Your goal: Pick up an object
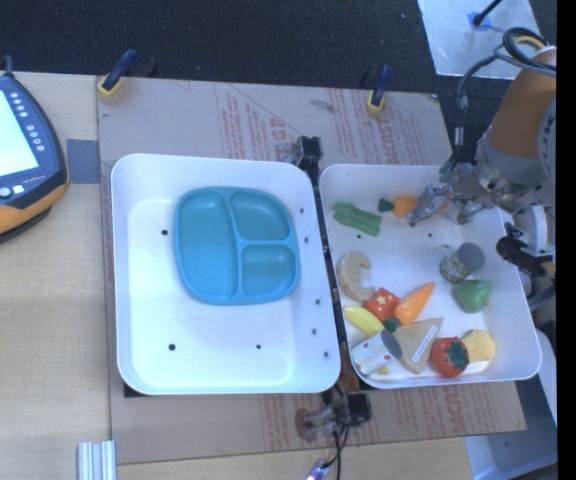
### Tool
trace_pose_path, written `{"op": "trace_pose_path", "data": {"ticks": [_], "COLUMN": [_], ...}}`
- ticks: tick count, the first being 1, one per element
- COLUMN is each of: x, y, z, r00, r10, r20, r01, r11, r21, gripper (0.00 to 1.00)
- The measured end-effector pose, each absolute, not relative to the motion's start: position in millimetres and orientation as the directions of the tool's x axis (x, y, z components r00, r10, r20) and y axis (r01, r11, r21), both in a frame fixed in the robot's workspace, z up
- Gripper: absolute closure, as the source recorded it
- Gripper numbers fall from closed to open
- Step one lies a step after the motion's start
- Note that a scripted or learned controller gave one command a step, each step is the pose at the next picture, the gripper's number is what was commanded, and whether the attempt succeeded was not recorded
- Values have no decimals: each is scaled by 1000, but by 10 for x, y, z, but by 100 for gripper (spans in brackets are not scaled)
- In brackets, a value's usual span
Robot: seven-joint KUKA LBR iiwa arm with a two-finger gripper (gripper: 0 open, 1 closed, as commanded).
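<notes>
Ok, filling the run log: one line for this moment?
arm: over right bin | gripper: far edge, beside orange piece | held: nothing seen | blue tray: left bin

Arm point(528, 98) cut off by frame edge at 3 o'clock. Hand point(438, 203) too small and blurred to read finger state. Tablet point(3, 158) cropped at 9 o'clock. Toy pile point(408, 343) overlapping; lower pieces partly hidden.

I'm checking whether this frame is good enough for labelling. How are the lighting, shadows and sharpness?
Camera view: bright even light, with both shallow white bins nearly washed out; the sectioned blue plastic plate casts a soft shadow at its lower edge; the small toy foods in the right bin look soft-edged and low in detail; the two-finger gripper is blurred, and the dark floor at the top shows little.
</notes>
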State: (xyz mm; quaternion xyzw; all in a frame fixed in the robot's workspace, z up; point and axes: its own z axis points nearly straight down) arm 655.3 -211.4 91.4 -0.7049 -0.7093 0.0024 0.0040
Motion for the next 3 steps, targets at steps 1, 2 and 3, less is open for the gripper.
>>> {"op": "trace_pose_path", "data": {"ticks": [1, 2, 3], "x": [6477, 6550, 6551], "y": [-2113, -2119, -2117], "z": [919, 912, 913], "r00": [-4, -5, -6], "r10": [1000, 1000, 1000], "r20": [1, 1, 2], "r01": [1000, 1000, 1000], "r11": [4, 5, 6], "r21": [-5, -9, -9], "gripper": [0, 0, 0]}}
